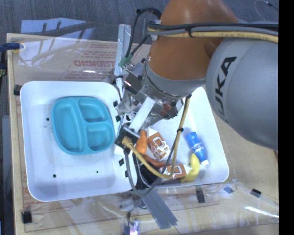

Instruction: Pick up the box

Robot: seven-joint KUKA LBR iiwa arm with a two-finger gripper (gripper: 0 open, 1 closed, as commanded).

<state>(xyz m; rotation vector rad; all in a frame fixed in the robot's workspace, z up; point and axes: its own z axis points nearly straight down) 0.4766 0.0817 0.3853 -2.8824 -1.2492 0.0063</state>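
Observation:
The box [159, 146], white with orange print, lies in the right bin [217, 151] near its left wall. An orange carrot-like piece [142, 142] rests against the box's left side. My gripper [148, 117] hangs low over the bin's left half, just above and behind the box. The big orange and grey wrist covers most of it. Nothing can be seen held in it.
A blue and white bottle [196, 146] and a yellow banana [194, 168] lie right of the box. Another orange-printed packet [175, 171] sits at the bin's front. The left bin [34, 131] holds a turquoise divided plate [84, 124]. The arm covers the right bin's back.

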